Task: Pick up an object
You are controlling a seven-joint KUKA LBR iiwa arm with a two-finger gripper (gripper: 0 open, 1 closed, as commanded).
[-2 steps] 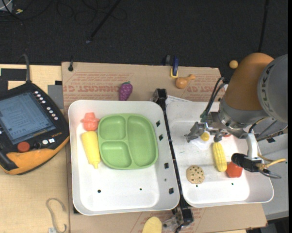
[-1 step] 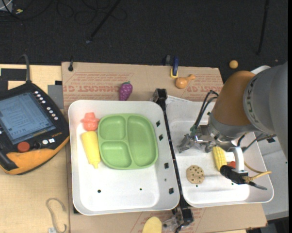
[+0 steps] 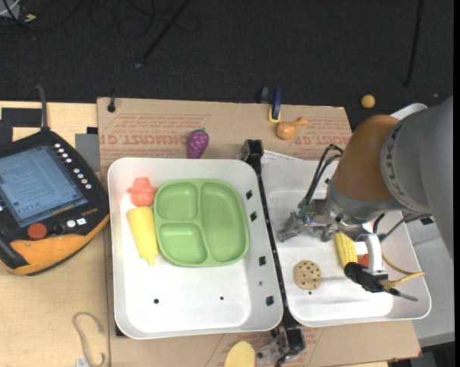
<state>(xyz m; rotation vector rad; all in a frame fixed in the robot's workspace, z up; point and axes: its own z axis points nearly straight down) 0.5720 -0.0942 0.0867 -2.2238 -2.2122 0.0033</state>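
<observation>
In the left bin (image 3: 186, 304) we see a green tray (image 3: 201, 222). In the right bin (image 3: 345, 306) our tool (image 3: 295, 226) hangs, empty; whether open, we cannot tell. The cookie (image 3: 308, 274) lies near, at five o'clock; the corn (image 3: 345, 251), long axis twelve-to-six, sits at four.

A dark carpeted floor (image 3: 215, 37) crossed by black cables (image 3: 157, 33) fills the top of the frame. Below it, a light wooden bench (image 3: 39, 312) carries a brown cardboard sheet (image 3: 153, 132) with red lettering.
</observation>
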